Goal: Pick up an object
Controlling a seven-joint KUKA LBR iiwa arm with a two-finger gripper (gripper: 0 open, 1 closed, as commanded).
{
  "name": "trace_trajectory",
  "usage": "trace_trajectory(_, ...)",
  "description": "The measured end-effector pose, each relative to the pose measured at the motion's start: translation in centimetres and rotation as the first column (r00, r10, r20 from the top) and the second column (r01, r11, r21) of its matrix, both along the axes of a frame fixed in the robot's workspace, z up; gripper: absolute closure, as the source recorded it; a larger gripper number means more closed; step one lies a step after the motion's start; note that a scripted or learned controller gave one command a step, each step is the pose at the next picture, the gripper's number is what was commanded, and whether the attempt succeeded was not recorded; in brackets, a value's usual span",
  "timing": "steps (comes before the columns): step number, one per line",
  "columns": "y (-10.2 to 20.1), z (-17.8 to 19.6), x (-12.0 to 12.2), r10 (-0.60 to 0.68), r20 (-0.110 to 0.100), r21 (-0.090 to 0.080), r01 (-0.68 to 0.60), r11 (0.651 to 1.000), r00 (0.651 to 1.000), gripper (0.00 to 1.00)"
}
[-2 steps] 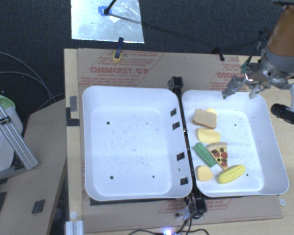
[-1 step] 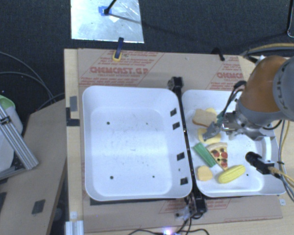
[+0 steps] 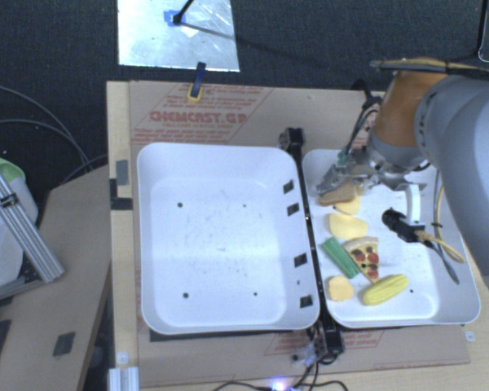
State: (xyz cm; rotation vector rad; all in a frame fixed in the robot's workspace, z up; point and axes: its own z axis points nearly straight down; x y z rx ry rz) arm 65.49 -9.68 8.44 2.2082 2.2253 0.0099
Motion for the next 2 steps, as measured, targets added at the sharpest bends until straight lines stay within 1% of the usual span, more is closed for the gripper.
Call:
trace_trajectory(1,-2.8,0.0,-8.0,-0.011,-0.014,0.001,0.011,1.000,1.000,0.00)
trace_trajectory(2,5.1,10.6,-12.9,0.003,-0.002,0.004,-0.003,1.000,1.000,0.00)
